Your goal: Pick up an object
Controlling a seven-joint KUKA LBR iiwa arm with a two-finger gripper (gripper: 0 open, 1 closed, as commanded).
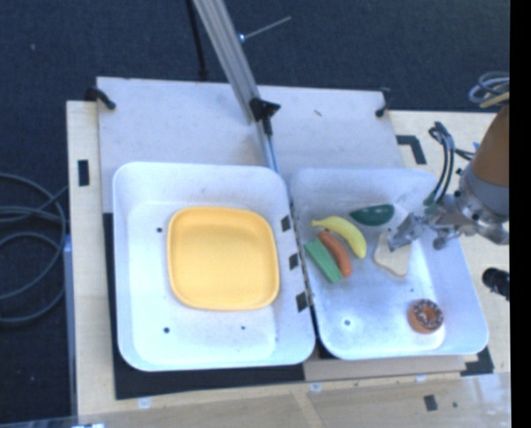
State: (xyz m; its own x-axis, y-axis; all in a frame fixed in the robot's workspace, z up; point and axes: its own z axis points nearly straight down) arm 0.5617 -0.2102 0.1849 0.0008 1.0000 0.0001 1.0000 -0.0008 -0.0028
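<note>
Fingers (406, 232) part-open, holding nothing; toast slice (393, 260) lies just below them.

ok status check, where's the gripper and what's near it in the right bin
Two-finger gripper low over right white bin, above pale bread-slice toy. Dark green leaf-shaped toy just left of it. Nothing seen between fingers. Yellow banana further left, not blocking.

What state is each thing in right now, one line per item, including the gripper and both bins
gripper: low over the right bin, right above the toast slice; grip unclear.
toast slice: flat on the bin floor.
banana: lying against the carrot.
carrot: lying between banana and green piece.
green piece: lying flat.
dark green item: resting near the back wall.
donut: flat, alone.
yellow plate: flat in the left bin.
right bin: holds the food items.
</note>
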